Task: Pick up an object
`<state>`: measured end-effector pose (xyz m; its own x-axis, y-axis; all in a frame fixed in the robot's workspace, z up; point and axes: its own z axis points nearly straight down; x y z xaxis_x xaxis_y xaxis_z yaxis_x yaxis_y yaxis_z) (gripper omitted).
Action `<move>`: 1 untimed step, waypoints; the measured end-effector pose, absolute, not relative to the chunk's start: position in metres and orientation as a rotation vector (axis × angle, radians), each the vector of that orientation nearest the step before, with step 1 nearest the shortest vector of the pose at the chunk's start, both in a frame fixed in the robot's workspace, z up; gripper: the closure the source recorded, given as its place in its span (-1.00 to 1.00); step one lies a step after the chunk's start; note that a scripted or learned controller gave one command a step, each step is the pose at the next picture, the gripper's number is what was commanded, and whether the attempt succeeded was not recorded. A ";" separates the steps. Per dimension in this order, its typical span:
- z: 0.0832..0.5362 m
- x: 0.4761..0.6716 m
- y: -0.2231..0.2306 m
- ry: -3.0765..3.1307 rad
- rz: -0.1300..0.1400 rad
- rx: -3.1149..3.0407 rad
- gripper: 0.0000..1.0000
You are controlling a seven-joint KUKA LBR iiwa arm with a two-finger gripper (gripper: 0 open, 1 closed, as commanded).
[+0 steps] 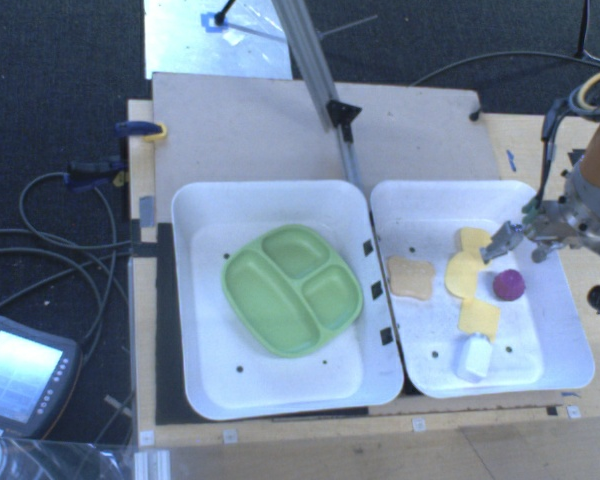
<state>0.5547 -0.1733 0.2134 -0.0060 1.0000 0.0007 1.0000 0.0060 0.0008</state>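
Note:
The right bin (pixel 550 368) holds several small items: a purple ball (pixel 509 285), a tan toast-like slice (pixel 411 277), three yellow pieces (pixel 464 274) (pixel 473 239) (pixel 479 317) and a white block (pixel 474 357). My gripper (pixel 517 251) reaches in from the right and hovers just above and behind the purple ball. Its fingers (pixel 500 241) are spread open, with nothing between them. The left finger hides part of the rear yellow piece.
A green divided plate (pixel 293 290) lies in the left bin (pixel 200 368). A slanted grey pole (pixel 310 58) comes down to the bins' shared rim at the back. Cables and a teach pendant (pixel 20 368) lie off the bench's left side.

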 end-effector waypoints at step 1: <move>0.214 0.555 -0.173 2.225 0.003 2.217 -1.00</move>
